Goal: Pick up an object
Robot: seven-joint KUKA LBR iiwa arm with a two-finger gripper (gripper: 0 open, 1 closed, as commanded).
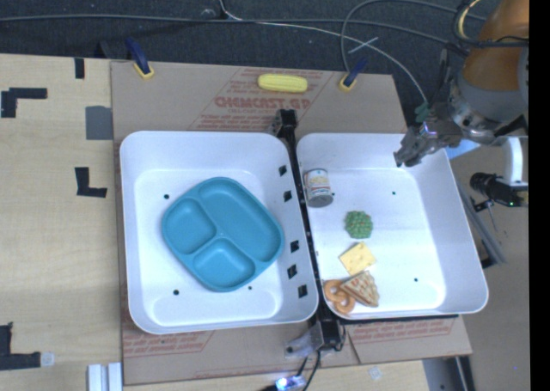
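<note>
cardboard-covered worktop [172,93] carries two white bins; left bin [137,235] has a blue tray [222,233]. right bin [447,243] holds a can [318,187], green ball [359,225], cheese wedge [357,257], pretzel [341,296]. tool [411,153] hovers over right bin's far rim w/ nothing in it; can't tell how far open.

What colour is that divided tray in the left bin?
The divided tray is light blue, plain, without pattern; the camera view shows it clearly.

Blue divided tray [222,232] sits in my left bin [137,157]; yellow banana-shaped piece [282,82] lies on cardboard [172,97] behind both bins.
</note>
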